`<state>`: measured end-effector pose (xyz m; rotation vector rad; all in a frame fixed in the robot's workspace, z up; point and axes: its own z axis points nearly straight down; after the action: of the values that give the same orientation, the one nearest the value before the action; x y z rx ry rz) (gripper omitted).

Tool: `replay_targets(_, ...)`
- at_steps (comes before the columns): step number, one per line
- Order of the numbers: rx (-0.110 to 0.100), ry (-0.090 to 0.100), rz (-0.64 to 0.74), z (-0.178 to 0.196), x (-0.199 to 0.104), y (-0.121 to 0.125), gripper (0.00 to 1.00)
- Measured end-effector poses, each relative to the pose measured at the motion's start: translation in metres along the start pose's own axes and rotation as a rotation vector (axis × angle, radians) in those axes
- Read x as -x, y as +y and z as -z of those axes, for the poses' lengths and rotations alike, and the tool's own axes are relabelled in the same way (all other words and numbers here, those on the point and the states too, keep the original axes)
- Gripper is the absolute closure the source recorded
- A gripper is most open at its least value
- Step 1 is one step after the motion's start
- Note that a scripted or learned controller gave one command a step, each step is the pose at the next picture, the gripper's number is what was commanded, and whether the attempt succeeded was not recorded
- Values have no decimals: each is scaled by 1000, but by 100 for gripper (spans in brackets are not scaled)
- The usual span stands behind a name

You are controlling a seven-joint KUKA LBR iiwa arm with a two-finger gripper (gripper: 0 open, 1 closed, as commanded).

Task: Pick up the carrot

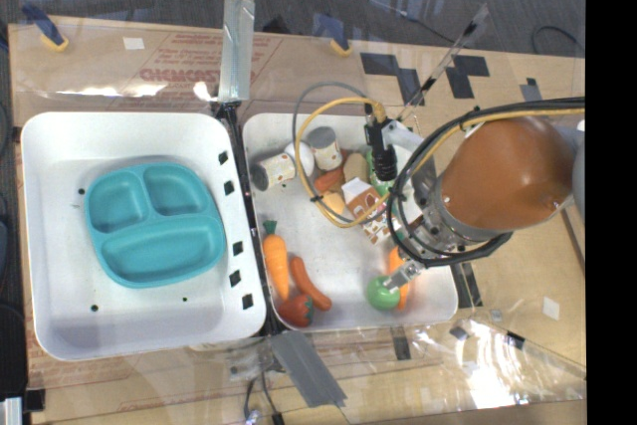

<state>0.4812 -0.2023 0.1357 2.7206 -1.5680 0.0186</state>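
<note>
Cardboard under clear plastic sheeting covers the bench [179, 65], and grey carpet lies beyond its far edge. Nearest me, at the front of the right bin [338, 318], I see the carrot [276, 266] lying lengthwise against the bin's left wall, its green top pointing away from me. Just beside it, touching on its right, lies a reddish sausage-shaped piece [311, 286], and a red item [295, 311] sits at the carrot's near end. Further right along the front wall rests a green apple [383, 294], with something orange just behind it. The gripper [406, 272] hangs right over that apple, well apart from the carrot. The arm's orange band [503, 176] fills the space above it. The left bin [60, 214] holds a teal divided tray [154, 222], lying flat. Toward the back of the right bin I make out a small cylindrical can [323, 149], a white cup on its side [275, 170] and a little printed carton [360, 197], with cables looping over them.
</note>
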Motion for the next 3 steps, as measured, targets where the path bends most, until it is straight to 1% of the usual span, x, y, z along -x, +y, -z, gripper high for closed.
replay_targets(1, 3, -9, -48, 59, -3, -21, 100)
replay_targets(2, 1, -4, 51, 166, -5, -11, 100)
replay_targets(3, 11, -27, 174, 33, 6, -8, 100)
